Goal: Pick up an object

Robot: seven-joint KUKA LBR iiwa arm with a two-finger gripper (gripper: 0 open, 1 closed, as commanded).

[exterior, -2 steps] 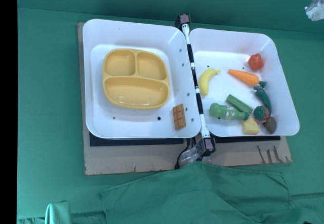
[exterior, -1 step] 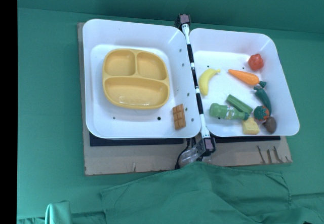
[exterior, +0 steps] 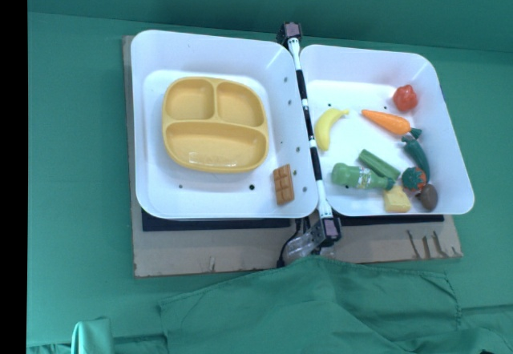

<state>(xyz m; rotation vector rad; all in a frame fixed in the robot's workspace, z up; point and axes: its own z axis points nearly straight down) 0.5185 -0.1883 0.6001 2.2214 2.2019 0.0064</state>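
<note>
The right bin [exterior: 449, 144] holds several toy foods: a yellow banana [exterior: 326, 126], an orange carrot [exterior: 386, 122], a red tomato-like piece [exterior: 405, 98], a green bottle [exterior: 361, 177], a dark green stick [exterior: 378, 163], a dark green vegetable [exterior: 417, 153], a yellow chunk [exterior: 396, 200] and a brown lump [exterior: 428, 197]. In the left bin [exterior: 152, 56] lie a yellow divided plate [exterior: 214, 124] and a brown chocolate-like bar [exterior: 283, 184].
A black-and-white divider rod [exterior: 309, 124] runs between the two bins. Both bins rest on a cardboard sheet [exterior: 208, 252]. Green cloth [exterior: 321, 308] bunches up along the front edge.
</note>
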